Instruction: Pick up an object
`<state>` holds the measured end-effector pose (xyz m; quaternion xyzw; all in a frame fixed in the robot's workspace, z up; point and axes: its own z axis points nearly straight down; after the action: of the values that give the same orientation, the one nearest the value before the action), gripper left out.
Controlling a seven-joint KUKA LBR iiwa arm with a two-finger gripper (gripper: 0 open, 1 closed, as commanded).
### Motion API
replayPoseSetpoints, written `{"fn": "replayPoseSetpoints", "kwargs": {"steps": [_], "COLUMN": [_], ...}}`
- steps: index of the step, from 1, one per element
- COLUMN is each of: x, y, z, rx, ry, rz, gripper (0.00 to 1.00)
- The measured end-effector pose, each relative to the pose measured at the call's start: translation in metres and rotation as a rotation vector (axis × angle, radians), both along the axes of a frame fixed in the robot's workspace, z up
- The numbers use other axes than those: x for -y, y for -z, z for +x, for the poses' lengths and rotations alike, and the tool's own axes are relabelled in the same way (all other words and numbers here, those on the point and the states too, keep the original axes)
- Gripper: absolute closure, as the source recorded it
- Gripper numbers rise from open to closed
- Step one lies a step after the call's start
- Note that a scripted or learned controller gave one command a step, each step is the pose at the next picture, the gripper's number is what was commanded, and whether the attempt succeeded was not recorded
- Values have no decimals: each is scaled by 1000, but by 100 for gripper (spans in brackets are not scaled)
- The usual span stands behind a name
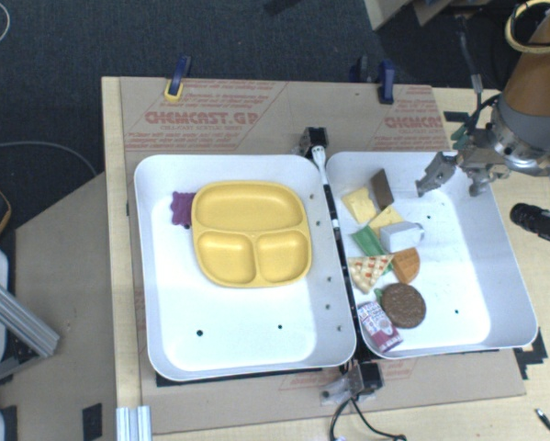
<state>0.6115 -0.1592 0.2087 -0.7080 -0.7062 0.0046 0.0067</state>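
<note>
Far off to my left lies the left bin [155, 246]. A yellow tray [252, 232] fills its upper half, and a purple scrap [181, 208] touches the tray's far-left edge. The floor below the tray is bare, so there is open room down there.

Closer in, the two bins meet along a ridge well to my left. Nearly everything I could pick is crowded against that ridge, inside the right bin [495, 274].

Nearest me on my left are a brown block [381, 189] and a cheese wedge [359, 205], side by side. Below them a yellow bit [385, 217], a green piece [368, 242] and a grey block [401, 237] are packed together and touching.

Further down, to my lower left, sit a waffle slice [370, 270] and an orange chunk [406, 265]. Below those is a brown disc [404, 305]. A red packet [379, 327] lies against the bin's near rim.

These things press on each other, so there is little room between them for a finger. The brown block has the clearest side facing me.

My gripper [454, 182] hangs over the upper part of the right bin, near its far rim. My jaws are apart with nothing between them. Below me and to my right the white floor is bare as far as the right wall.
</note>
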Motion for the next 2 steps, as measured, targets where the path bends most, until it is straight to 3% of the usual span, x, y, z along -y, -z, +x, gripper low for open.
{"fn": "replayPoseSetpoints", "kwargs": {"steps": [1, 2], "x": [0, 1], "y": [-9, 53], "z": [3, 1], "rx": [15, 12], "ry": [-3, -2], "rz": [-3, -2], "gripper": [0, 0]}}
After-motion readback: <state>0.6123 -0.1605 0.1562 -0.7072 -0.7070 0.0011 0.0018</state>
